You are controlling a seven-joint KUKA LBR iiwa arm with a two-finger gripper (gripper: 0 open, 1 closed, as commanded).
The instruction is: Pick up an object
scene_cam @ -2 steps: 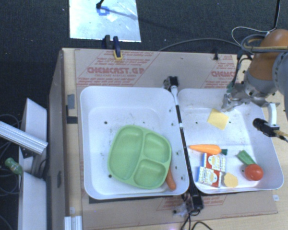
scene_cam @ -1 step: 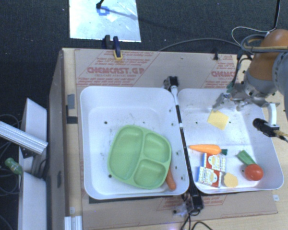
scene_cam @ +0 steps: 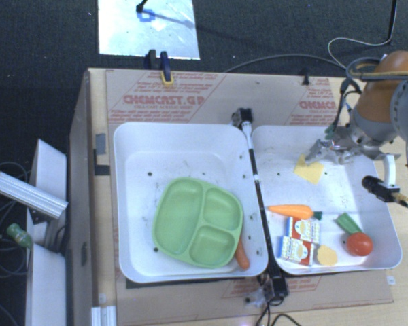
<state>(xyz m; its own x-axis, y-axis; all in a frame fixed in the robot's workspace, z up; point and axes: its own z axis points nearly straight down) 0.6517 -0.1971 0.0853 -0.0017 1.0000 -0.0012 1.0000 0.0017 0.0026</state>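
you have the cheese (scene_cam: 310, 173) just below-left of the gripper (scene_cam: 324, 152), almost touching; whether the gripper is apart or together, you cannot tell.

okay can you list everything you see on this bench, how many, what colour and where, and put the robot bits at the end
left bin: 1, white, left half of bench
right bin: 1, white, right half of bench
divided plate: 1, light green, in left bin
sausage: 1, orange-brown, left bin, by plate's lower right edge
cheese wedge: 1, yellow, upper right bin
carrot: 1, orange, middle of right bin
snack boxes: 2, red and white, below carrot
round piece: 1, pale yellow, beside boxes
tomato: 1, red, lower right corner
green piece: 1, above tomato
gripper: 1, grey, just above cheese wedge
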